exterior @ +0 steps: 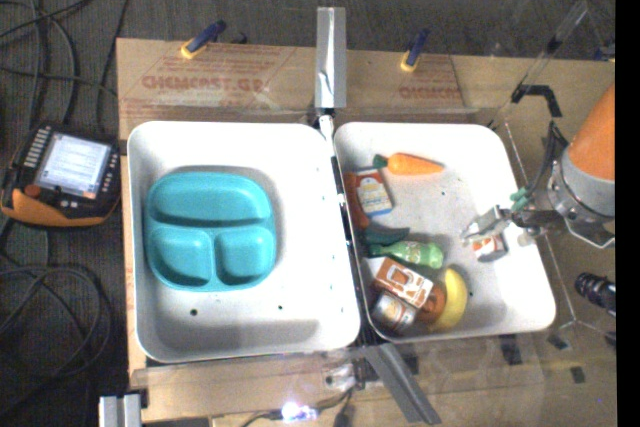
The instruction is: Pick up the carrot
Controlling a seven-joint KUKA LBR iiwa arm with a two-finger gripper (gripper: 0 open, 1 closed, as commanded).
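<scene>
Carrot's still up for grabs — nothing picked yet

The carrot (413,164) lies near the right bin's (520,315) back wall; probably a light, stiff, slick toy, so grab mid-body across its width. The gripper (487,237) hovers well apart — fingers look spread, pinching nothing.

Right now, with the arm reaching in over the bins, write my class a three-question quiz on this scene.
1. True or false: the carrot lies in the bin that holds the blue tray.
2. Which is nearest the claw? A) carrot B) banana C) blue tray
3. Fill in: the carrot lies near the right bin's ____ wall.

Key: 1 false; 2 B; 3 far.
</scene>
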